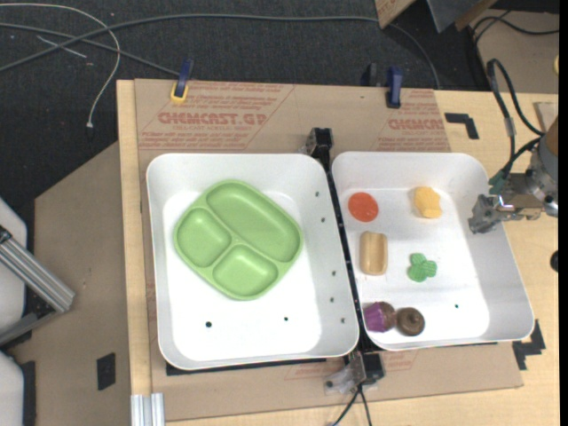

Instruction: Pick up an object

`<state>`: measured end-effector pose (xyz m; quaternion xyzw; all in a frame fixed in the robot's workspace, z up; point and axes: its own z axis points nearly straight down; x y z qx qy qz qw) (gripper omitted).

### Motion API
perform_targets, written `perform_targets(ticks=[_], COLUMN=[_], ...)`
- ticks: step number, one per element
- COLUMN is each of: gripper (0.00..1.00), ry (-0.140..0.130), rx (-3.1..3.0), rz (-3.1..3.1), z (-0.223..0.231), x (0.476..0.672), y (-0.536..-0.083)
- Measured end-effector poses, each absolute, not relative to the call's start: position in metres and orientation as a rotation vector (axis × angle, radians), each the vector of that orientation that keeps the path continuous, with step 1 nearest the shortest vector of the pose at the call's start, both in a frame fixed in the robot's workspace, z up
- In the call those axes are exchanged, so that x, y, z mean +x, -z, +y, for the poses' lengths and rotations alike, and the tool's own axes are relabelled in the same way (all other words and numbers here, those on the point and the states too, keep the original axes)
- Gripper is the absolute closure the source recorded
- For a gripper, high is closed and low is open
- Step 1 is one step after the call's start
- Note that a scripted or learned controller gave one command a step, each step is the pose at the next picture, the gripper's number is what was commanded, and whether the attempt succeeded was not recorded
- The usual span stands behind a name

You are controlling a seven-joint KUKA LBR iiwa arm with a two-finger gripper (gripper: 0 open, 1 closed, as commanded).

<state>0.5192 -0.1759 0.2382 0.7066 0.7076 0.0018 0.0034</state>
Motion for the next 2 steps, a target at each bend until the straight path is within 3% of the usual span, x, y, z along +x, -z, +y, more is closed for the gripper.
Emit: perform_targets(ticks=[2], gripper=[1.0], ry=[-0.002], rx=[2.216], rz=[2.23], z=[-0.065], x=[0.547], y=[-0.221])
